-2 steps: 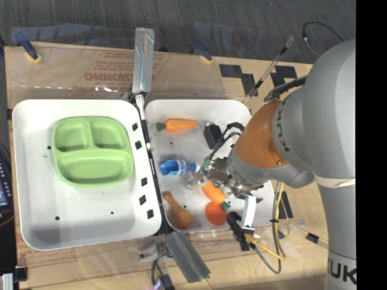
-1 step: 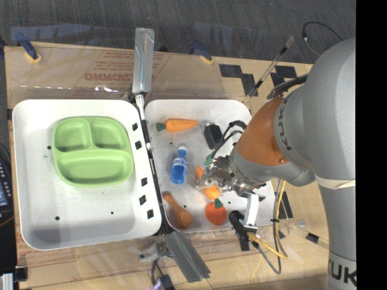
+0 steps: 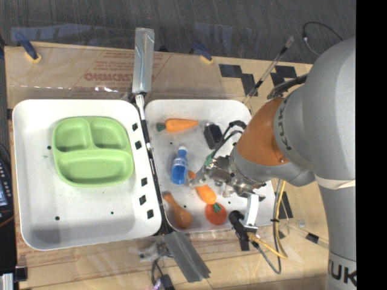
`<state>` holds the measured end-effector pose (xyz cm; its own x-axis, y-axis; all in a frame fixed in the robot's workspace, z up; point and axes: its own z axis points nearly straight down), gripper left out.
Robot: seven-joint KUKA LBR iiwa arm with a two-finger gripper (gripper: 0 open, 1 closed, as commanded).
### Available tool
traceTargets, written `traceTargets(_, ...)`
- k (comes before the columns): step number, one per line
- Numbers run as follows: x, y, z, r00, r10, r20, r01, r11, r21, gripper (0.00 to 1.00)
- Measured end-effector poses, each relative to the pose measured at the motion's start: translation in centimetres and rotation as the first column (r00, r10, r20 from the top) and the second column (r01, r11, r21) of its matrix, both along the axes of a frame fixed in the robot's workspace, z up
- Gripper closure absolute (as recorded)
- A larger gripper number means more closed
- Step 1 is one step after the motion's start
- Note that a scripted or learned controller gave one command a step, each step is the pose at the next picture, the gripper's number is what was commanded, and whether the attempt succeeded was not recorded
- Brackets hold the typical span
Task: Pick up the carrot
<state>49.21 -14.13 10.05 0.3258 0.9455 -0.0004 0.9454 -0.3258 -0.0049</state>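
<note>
The carrot (image 3: 181,125), orange with a small green top, lies flat near the far edge of the right bin (image 3: 233,109). My gripper (image 3: 208,175) hangs low over the middle of that bin, well to the front and right of the carrot and not touching it. It sits just right of a blue bottle (image 3: 179,165) and right above a small orange piece (image 3: 206,193). The wrist and its cables hide the gripper's tips.
A black object (image 3: 212,135) lies right of the carrot. A round orange fruit (image 3: 215,213) and a brown pear-shaped item (image 3: 177,210) rest at the right bin's front. The left bin (image 3: 30,162) holds a green divided plate (image 3: 92,150).
</note>
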Motion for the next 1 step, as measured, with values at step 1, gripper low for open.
traceTargets(1, 0.00, 0.04, 0.89, 1.000, 0.004, -0.003, -0.004, 1.000, 0.001, 1.00)
